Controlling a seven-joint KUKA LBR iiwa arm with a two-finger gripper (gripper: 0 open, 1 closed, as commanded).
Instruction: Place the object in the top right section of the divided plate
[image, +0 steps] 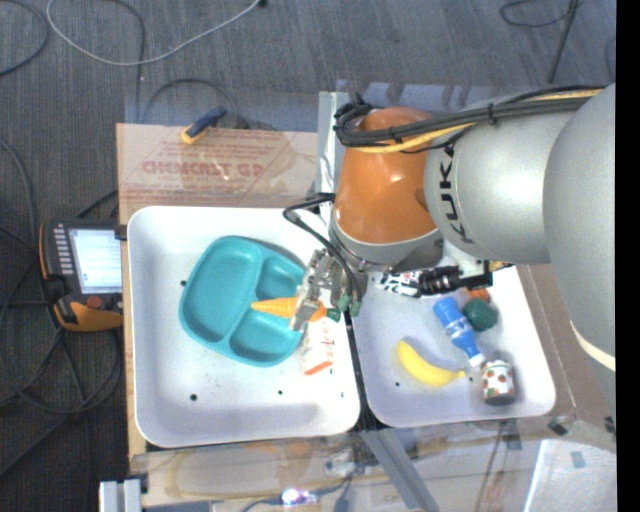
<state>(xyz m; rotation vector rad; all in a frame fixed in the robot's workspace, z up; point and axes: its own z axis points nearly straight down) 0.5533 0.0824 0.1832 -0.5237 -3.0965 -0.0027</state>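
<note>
From my seat, the left bin (160, 400) carries the teal divided plate (225, 290), which sits toward the bin's upper middle and is turned at a slant, so its sections do not line up squarely with the bin's edges. I take that tilt as the reason the arm comes in low across the bin's right wall instead of straight down.

Across the plate's right rim lies a carrot (275, 308), orange, its point aimed at the plate's centre and its thick end under the gripper (312, 295). The fingers look closed narrowly around that thick end, so I judge the carrot is held, though the contact is small and partly blurred. It hovers at or just on the rim, which suits a release into the right-hand section.

Just below the gripper, by the bin's right wall, lies a white and orange packet (320, 352).

In the right bin (540, 400) a banana (428, 366) rests near the middle, a blue bottle (458, 328) beside it, and a spotted cup (497, 381) toward the lower right corner.
</note>
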